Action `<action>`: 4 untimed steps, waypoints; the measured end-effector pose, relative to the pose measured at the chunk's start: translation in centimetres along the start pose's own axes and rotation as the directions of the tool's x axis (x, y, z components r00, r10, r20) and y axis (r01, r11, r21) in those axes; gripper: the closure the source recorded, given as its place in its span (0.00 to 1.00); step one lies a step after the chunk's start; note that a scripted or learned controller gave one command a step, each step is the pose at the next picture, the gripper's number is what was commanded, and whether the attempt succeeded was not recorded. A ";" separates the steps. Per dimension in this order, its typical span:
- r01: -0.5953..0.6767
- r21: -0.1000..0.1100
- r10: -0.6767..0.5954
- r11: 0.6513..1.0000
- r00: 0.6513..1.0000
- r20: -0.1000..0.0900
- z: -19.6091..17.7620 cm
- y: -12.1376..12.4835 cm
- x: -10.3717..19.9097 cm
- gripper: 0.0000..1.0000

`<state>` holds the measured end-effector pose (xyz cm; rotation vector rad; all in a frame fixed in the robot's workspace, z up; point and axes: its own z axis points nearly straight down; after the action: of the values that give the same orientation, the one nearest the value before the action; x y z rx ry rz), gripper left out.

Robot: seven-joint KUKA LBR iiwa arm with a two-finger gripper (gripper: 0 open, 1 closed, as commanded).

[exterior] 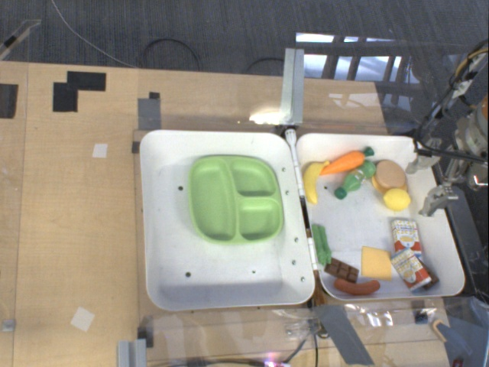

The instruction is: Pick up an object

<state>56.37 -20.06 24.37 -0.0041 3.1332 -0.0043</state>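
Right bin [452,277], contents: toy food, small, all apparently light moulded plastic

- Carrot [343,162], orange, lying slantwise near the far wall, its thick end touching the banana [311,182]. Judged stiff and smooth; tapers, so best taken across the thick half
- Banana, yellow, curved, close against the bin's left wall. Awkward: the wall leaves little room on that side
- Green bottle-shaped piece [351,182], just below the carrot, tilted. Rounded, likely to roll
- Bun-like round piece [390,175], tan, touching the lemon [396,199]. Both domed and probably slippery; the lemon is small enough to span across its middle
- Two small cartons [408,252], red and white, lying near the right wall, one against the other. Flat sides, judged the surest hold, taken across the narrow faces
- Cheese wedge [375,263], yellow, flat, beside the cartons. Low profile, harder to get under
- Chocolate bar [341,269], sausage [357,287], green pod [322,243]: low, thin, near the left and near walls

Left bin [160,228]: one green divided plate [234,198], centred, broad and shallow, poor for a two-finger hold

Tool [439,197]: at the right bin's right rim, near the lemon, nothing seen between its fingers; whether they stand apart or together cannot be told

Surface [69,228]: pale wood
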 end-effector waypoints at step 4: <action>0.427 0.008 -0.427 0.904 0.904 0.011 15.2 2.2 6.2 0.00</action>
<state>50.26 -17.97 9.12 -0.6876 3.0445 -0.0161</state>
